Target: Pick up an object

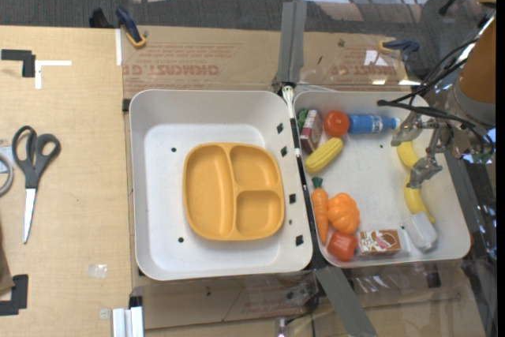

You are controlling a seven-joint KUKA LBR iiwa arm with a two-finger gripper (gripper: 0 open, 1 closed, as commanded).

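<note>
Now you're at approach | pincer (424,166) low in right bin (458,249), jaw state: cannot tell | banana (413,200) just beside it | next: centre over banana, descend, clamp.

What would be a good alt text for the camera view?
A grey robot arm's claw hangs over the right white bin, above a yellow toy banana, among toy foods. The left white bin holds an orange divided plastic plate.
</note>
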